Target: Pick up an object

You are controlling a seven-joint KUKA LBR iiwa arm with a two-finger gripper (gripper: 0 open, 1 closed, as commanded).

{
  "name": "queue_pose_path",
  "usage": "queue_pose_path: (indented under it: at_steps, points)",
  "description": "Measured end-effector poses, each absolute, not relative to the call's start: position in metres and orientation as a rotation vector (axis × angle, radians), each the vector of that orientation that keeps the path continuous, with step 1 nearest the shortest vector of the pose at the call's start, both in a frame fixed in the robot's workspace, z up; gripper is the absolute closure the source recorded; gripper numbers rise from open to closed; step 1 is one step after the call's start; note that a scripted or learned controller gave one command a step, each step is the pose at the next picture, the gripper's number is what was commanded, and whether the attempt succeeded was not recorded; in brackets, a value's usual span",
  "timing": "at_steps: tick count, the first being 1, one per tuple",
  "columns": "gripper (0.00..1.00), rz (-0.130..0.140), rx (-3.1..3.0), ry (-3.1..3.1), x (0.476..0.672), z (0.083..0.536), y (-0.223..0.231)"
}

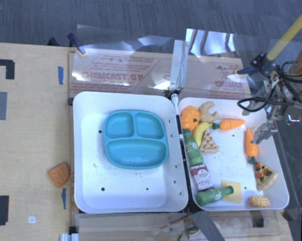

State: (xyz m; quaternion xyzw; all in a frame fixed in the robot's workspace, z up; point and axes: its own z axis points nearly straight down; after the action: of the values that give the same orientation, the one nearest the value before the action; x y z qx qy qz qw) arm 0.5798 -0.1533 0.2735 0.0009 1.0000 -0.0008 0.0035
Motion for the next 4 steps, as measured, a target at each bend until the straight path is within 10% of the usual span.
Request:
queue_pose_path:
  at_steps: [1, 2, 3, 4]
  points:
    - [0.00, 0.004, 0.034, 3.149, 0.619, 0.149, -0.210]
    - [0.00, -0.005, 0.090, 3.128, 0.614, 0.090, -0.224]
    - [1.00, -0.009, 0.084, 3.116, 0.618, 0.103, -0.222]
    - [0.00, -0.008, 0.083, 3.118, 0.618, 0.102, -0.221]
